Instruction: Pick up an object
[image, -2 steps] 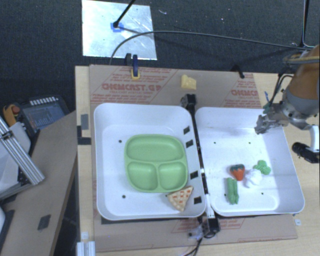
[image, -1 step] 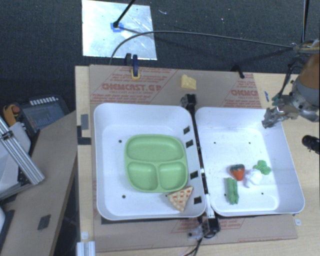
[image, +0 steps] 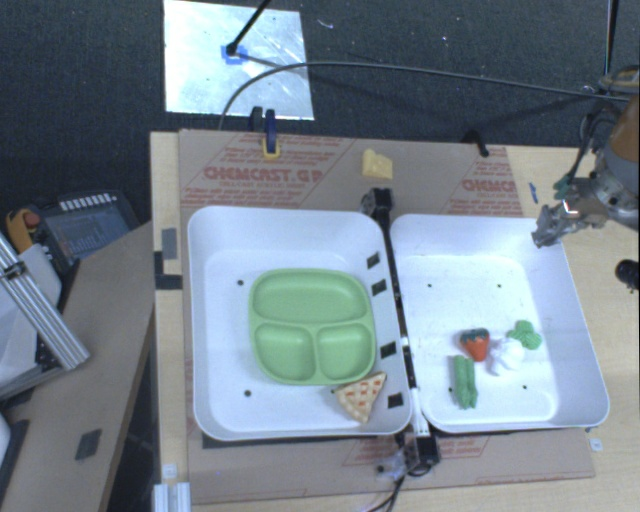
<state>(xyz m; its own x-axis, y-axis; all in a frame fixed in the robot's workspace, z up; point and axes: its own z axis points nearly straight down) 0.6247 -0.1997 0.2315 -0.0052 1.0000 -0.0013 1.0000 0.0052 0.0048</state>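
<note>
In the left bin (image: 215, 240) a green divided plate (image: 310, 325) sits near the middle with a toy pizza slice (image: 360, 397) just off its near right corner; these lie well apart from the arm, across the divider. In the right bin (image: 440, 255) the likelier targets cluster toward the near right: a green bean pod (image: 463, 381) lying with its long axis roughly front to back, a red and orange piece (image: 476, 343) just behind it, a white piece (image: 508, 356) and a green broccoli-like piece (image: 525, 335) beside that. The gripper (image: 550, 228) hangs over the far right corner of that bin, carrying nothing I can see, and whether it is wide or narrow I cannot tell; the cluster lies nearer the front edge and slightly left of it, so I judge the coming move a short reach forward and down.
</note>
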